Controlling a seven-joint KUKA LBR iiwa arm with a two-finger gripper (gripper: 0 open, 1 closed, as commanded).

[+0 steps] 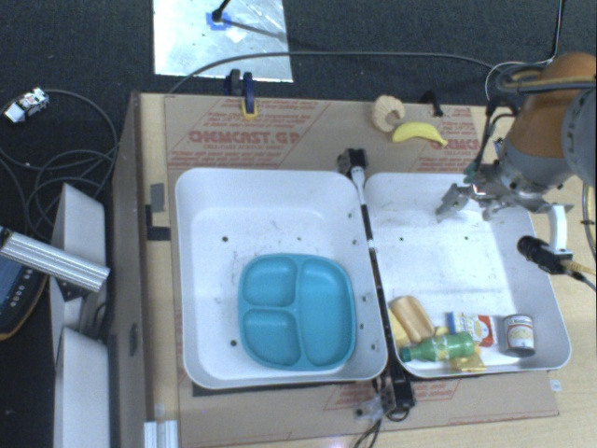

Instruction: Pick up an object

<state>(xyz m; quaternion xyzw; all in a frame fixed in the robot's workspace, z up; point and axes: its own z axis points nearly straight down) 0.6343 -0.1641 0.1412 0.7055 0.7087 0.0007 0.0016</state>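
Camera view, I noted gripper (471, 200) with fingers spread, holding nothing, above right bin (466, 250), far end, smooth blue sectioned plate (297, 310) in left bin (215, 213), green bottle (438, 347), tan cylinder (410, 317), small jar (519, 334) crowded along right bin's near edge.

Arm at right, wrist bent down, gripper (471, 201) fingers spread, nothing held.

A: We're reading red print along the far edge of the cardboard sheet (280, 124): "CHEMCAST GP", we think.
B: We see more red lettering at its far right corner, too blurred. Labels on the small can (519, 333) and carton (471, 326): unreadable.
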